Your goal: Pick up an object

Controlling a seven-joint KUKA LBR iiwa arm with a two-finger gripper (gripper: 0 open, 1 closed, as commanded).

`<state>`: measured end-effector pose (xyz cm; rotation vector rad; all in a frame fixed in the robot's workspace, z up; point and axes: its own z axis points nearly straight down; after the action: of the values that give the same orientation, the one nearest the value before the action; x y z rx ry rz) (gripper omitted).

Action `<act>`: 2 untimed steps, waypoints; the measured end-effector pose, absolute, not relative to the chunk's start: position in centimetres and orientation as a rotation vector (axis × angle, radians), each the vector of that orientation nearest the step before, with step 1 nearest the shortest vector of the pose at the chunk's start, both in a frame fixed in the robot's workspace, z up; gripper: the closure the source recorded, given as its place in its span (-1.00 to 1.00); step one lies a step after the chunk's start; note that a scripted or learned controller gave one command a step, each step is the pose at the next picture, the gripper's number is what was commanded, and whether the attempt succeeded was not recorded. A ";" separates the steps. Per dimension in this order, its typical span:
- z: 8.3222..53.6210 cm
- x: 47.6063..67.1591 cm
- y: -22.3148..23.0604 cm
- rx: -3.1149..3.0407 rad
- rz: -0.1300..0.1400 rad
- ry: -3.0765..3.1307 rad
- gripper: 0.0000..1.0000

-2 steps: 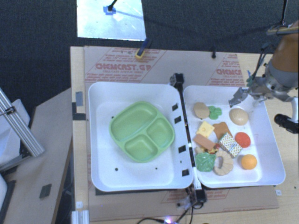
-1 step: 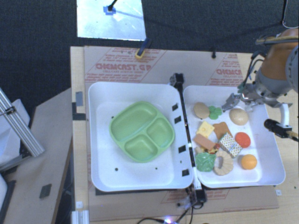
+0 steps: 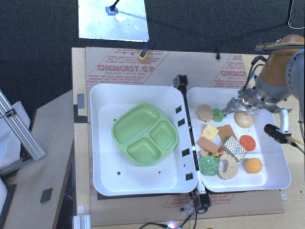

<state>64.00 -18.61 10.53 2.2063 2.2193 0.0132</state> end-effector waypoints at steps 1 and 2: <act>11.4 64.0 -18.7 2.200 0.012 2.218 1.00; 17.1 63.9 -19.6 2.216 0.003 2.223 1.00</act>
<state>63.86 -19.57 17.06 2.2164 2.2226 0.0026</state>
